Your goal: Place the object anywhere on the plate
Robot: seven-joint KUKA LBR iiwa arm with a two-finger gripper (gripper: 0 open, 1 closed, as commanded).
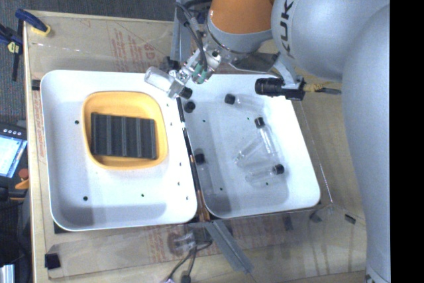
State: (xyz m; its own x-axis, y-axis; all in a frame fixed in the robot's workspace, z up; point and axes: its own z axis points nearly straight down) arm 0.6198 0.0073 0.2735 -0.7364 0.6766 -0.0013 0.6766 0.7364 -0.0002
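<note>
Two bins side by side on the bench (99, 43). Left bin (59, 189): a plate (126, 103) lies in its far half, bearing a ridged insert (126, 136). Right bin (301, 192): several vials (258, 149) lie scattered (the caps point various ways), most toward its middle and right. The gripper (182, 83) sits over the far end of the divide between the bins, with what seems to be a vial (157, 79) at its fingers, just left of the divide.
</note>
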